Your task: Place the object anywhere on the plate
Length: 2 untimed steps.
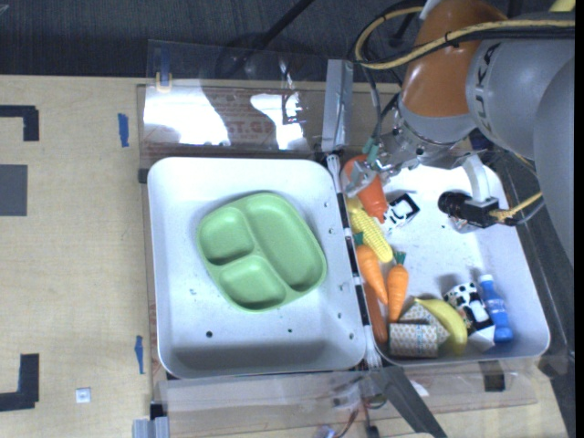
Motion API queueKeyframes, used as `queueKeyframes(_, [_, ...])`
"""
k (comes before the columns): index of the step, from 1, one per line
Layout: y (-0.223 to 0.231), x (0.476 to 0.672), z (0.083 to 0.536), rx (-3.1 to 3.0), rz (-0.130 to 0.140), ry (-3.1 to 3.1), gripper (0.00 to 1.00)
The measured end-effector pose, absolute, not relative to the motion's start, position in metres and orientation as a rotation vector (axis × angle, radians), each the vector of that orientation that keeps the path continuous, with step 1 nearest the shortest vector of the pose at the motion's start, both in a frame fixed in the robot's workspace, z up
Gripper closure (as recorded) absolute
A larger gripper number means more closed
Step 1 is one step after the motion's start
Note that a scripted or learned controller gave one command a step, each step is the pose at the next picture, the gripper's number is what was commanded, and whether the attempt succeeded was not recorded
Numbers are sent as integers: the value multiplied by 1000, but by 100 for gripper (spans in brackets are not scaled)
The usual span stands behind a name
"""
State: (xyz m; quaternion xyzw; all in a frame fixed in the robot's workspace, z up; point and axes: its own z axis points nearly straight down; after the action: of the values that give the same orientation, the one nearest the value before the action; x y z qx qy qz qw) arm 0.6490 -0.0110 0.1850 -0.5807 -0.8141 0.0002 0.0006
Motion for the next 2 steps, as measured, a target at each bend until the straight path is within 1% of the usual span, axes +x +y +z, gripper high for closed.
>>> queueKeyframes(1, [52, 505, 184, -1904, 1, -2497, 100])
queueKeyframes(2, [51, 505, 184, -1905, 1, -2496, 0])
